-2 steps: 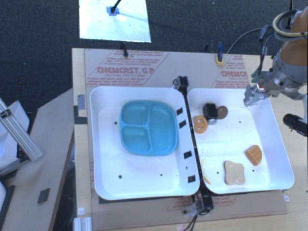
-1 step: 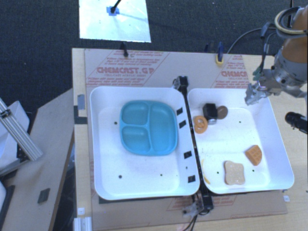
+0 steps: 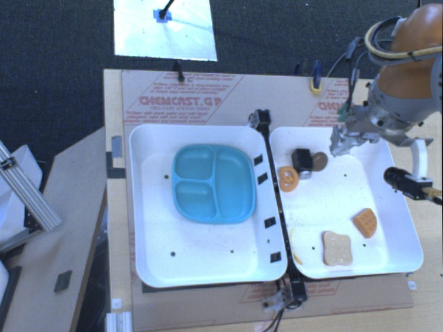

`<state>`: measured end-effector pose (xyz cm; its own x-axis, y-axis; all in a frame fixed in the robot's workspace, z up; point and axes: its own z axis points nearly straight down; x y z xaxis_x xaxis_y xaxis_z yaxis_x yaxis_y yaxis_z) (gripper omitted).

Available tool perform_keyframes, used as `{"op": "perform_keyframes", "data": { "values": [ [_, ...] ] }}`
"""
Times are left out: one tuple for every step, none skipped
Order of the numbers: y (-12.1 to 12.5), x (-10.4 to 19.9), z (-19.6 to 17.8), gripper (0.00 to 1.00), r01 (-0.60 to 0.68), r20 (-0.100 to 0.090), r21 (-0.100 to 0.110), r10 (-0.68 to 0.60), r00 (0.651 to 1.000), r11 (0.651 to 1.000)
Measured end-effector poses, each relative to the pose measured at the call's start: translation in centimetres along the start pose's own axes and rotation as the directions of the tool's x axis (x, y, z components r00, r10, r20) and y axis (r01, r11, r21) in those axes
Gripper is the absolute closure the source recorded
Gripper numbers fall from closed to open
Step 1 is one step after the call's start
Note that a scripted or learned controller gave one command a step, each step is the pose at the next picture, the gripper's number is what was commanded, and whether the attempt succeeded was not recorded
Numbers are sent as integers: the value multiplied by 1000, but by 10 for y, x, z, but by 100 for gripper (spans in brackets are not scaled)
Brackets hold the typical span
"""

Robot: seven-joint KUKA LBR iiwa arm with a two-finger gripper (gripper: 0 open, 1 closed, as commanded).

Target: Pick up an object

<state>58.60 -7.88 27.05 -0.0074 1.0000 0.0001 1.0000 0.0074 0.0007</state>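
My gripper (image 3: 342,145) hangs over the far part of the right bin (image 3: 394,261), near its back wall. Just left of it lie a small brown round piece (image 3: 319,161) and a black block (image 3: 302,162), side by side and touching. An orange ring-shaped cookie (image 3: 288,179) sits by the divider between the bins. Nearer the front lie an orange waffle-like piece (image 3: 365,222) and a pale slice of toast (image 3: 337,249). Nothing shows between the gripper's tips.
The left bin (image 3: 149,254) holds a blue divided plate (image 3: 212,183) at its middle. A row of black clips runs along the seam between the bins (image 3: 270,199). The arm comes in from the upper right over the right bin's far corner.
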Motion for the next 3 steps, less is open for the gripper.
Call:
{"op": "perform_keyframes", "data": {
  "values": [
    [-12, 56, 16, 100, 3, -1, 1, -3, 1000, 1000],
    [-22, 115, 18, 100, 3, -2, 1, -3, 1000, 1000],
    [-46, 166, 33, 100, 3, -2, 3, -3, 1000, 1000]
  ]
}}
